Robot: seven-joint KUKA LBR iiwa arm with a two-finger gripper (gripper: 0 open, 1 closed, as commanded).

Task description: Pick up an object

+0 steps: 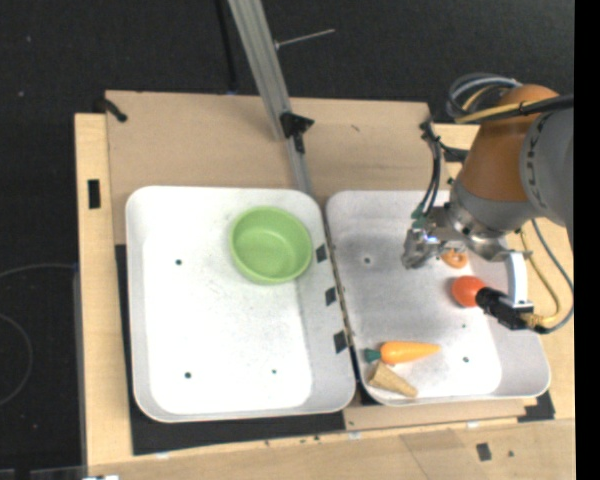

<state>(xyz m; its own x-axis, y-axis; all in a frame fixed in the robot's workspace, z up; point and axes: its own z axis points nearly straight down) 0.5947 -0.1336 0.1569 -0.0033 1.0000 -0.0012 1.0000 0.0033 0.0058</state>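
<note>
Gripper [417, 251] hangs in the right bin [380, 218], jaw state impossible to tell; it may miss the small orange object [454, 259] just right of it

We count two shallow white bins, the left bin [160, 368] and the right bin [380, 238]. We see one green bowl [271, 245], one toy carrot [408, 351], one tan wedge-shaped piece [392, 379], and two small orange-red round items, one [467, 290] and another [455, 259].
</note>
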